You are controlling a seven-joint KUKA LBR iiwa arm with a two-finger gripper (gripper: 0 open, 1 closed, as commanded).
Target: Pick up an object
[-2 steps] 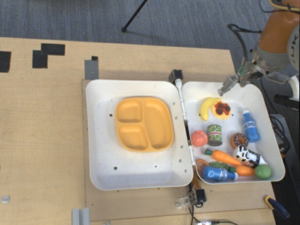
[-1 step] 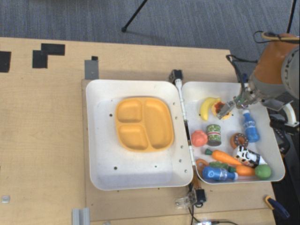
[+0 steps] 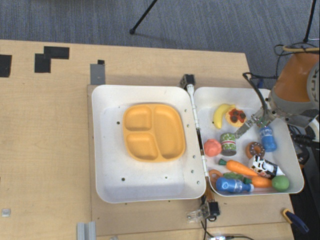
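Toys (image 3: 245, 171) in right bin (image 3: 295, 156), tray (image 3: 151, 132) in left bin (image 3: 107, 149)

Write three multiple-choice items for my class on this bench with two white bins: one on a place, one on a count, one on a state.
1. Where does the yellow banana lie?
A. on the yellow sectioned plate
B. in the right white bin, near its far edge
C. on the bare wooden bench

2. How many compartments does the yellow sectioned plate have?
A. two
B. three
C. five

3. How does the orange carrot lie?
A. flat among the other toys in the right bin
B. standing upright on its tip
C. hanging off the bin's rim

Answers: 1 B, the banana lies in the right white bin beside a red and yellow toy; 2 B, raised ridges divide the plate into three hollows; 3 A, the carrot lies on its side near the blue bottle at the bin's near edge.
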